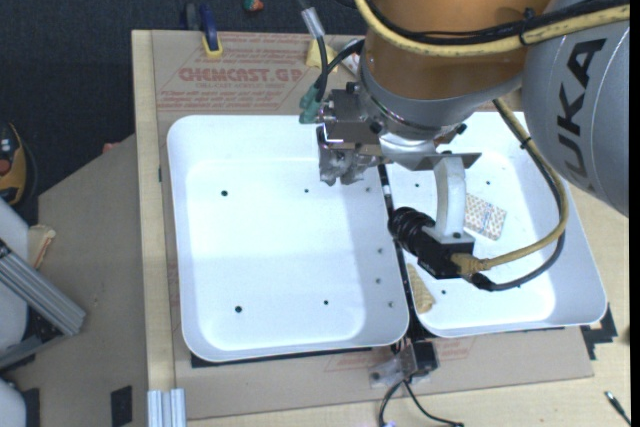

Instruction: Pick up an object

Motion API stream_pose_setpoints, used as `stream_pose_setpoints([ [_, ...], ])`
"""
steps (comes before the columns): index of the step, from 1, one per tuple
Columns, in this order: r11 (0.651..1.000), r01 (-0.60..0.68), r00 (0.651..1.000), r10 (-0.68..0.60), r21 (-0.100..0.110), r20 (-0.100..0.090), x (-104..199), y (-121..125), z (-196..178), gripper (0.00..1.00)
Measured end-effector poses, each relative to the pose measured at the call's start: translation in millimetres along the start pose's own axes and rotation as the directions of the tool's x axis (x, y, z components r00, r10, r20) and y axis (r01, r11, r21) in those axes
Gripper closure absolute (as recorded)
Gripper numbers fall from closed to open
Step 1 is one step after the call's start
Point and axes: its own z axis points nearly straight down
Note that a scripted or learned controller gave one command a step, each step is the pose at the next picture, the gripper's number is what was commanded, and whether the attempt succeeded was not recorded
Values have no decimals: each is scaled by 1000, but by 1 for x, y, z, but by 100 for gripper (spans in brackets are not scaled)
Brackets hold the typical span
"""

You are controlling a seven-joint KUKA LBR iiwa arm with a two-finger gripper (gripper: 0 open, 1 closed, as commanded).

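Bench with two white bins (200, 215) — gripper (340, 170) over left bin's far edge, jaw state unclear; patterned packet (485, 215) in right bin.

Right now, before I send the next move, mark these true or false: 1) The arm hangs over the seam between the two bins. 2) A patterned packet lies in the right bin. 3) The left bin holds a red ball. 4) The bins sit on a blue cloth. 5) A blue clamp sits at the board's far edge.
1) True. The arm's orange band sits above the seam, with the gripper over the left bin's far right part.
2) True. The patterned packet lies in the right bin.
3) False. No ball is visible there.
4) False. They rest on a tan board with red lettering.
5) True. The blue clamp is there.
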Motion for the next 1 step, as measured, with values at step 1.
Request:
stream_pose_setpoints([
  [1,1000,5,1000,-5,-2,0,57,77,-60,100],
])
